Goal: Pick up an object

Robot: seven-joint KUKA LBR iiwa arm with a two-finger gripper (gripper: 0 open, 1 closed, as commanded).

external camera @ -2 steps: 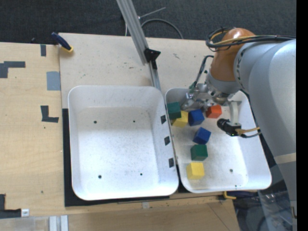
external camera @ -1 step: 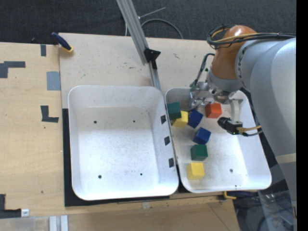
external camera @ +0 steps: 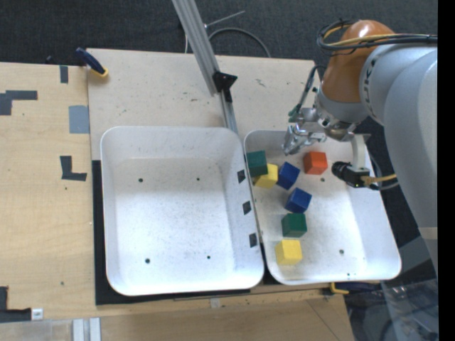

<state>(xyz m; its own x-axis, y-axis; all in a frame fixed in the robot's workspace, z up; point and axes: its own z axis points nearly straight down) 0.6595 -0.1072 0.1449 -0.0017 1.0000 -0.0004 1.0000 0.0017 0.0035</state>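
Observation:
Several coloured blocks lie in the right bin point(external camera: 355, 261): a green block point(external camera: 257, 163), a yellow block point(external camera: 266, 177) and a blue block point(external camera: 288, 175) bunched at the back left. An orange block point(external camera: 315, 163) sits apart to their right. A second blue block point(external camera: 298, 199), a second green block point(external camera: 293, 224) and a second yellow block point(external camera: 288, 251) run toward the front. My gripper point(external camera: 300, 142) hangs over the bin's back edge, just up and left of the orange block. It is open and holds nothing.
The left bin point(external camera: 114, 212) stands beside the right one, their rims touching in the middle. A slanted metal bar point(external camera: 202, 41) runs down to the bins' back edge. A blue and yellow tool point(external camera: 91, 62) lies on the bench at the far left.

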